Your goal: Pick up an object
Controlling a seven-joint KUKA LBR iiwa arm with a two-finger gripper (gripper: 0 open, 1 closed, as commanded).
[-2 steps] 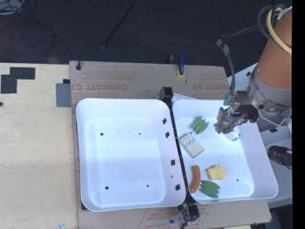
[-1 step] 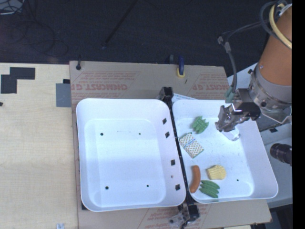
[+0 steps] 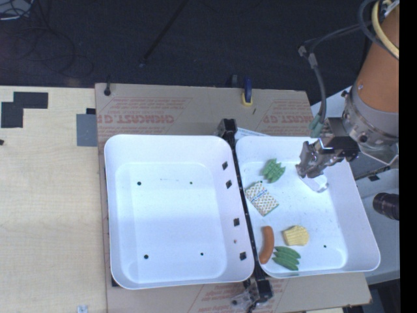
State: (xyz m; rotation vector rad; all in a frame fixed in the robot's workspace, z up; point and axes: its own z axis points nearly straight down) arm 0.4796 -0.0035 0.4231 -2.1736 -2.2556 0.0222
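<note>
Several small objects lie in the right bin. A green leafy piece sits near the back. A patterned white packet lies by the divider. An orange sausage, a yellow wedge and a green pod cluster near the front. My gripper hangs over the bin's back right part, right of the green leafy piece. A small pale, clear-looking thing lies just below the fingertips; whether it is touched cannot be told.
The left bin stands beside the right one, with a black clip-studded divider between them. Both rest on a cardboard sheet. A blue and yellow clamp sits at the cardboard's back edge. Cables hang beside the arm.
</note>
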